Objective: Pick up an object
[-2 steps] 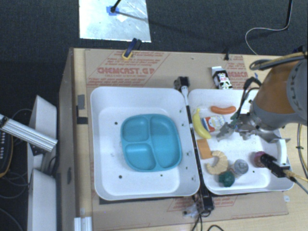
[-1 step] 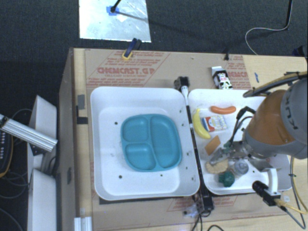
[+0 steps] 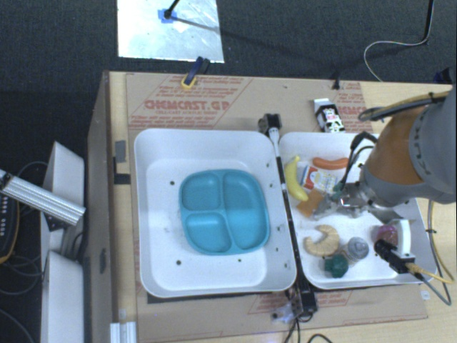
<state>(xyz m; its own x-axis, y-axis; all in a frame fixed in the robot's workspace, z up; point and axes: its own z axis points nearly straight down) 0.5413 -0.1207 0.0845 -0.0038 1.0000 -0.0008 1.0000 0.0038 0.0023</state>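
Observation:
The right white bin (image 3: 314,281) holds several small items. A yellow banana (image 3: 291,177) lies along its left wall, and an orange sausage (image 3: 330,162) lies near the back. Between them is a white and red carton (image 3: 319,179), and an orange-brown piece (image 3: 308,206) sits just in front of it. A tan croissant (image 3: 323,239), a dark green piece (image 3: 335,266), a grey round piece (image 3: 356,248) and a purple piece (image 3: 388,231) lie toward the front. My gripper (image 3: 332,204) is low over the bin's middle, right beside the carton and the orange-brown piece.
The left white bin (image 3: 164,277) holds a blue divided plate (image 3: 224,211). A black divider (image 3: 282,191) runs between the bins. The grey arm with its orange band (image 3: 396,156) covers the right bin's far right. A small black and white box (image 3: 328,116) lies on the bench behind.

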